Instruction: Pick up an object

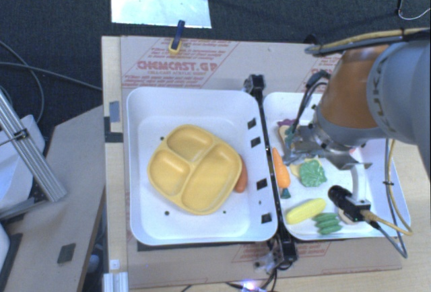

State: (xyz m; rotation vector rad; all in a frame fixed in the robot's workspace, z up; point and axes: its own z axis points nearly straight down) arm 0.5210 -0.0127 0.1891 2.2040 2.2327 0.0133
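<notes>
Claw (294,148), metal, on a grey arm with an orange band: low over the upper-left part of the right shallow white bin (397,206), reaching in from the right of the camera view. Open or closed cannot be told, since the wrist hides its working end; nothing is seen in its grip. Right bin contents: lumpy green toy vegetable (312,173), just beside the claw on its near side, the likeliest thing to pick; long orange toy carrot (281,169), lying along the bin's left wall, near the claw; oblong yellow toy fruit (304,211) and small green pea pod (327,222), side by side near the front wall, touching or nearly so. Left shallow white bin (145,116): pale yellow plastic three-compartment plate (195,168), central; small orange piece (241,181) against the plate's right edge. Risks, judged: the claw sits between carrot and green vegetable, so a descent may land on neither or nudge one aside; the carrot's place by the wall leaves little room to close around it; the vegetable's bumpy, rounded form may slip out on lifting.
</notes>
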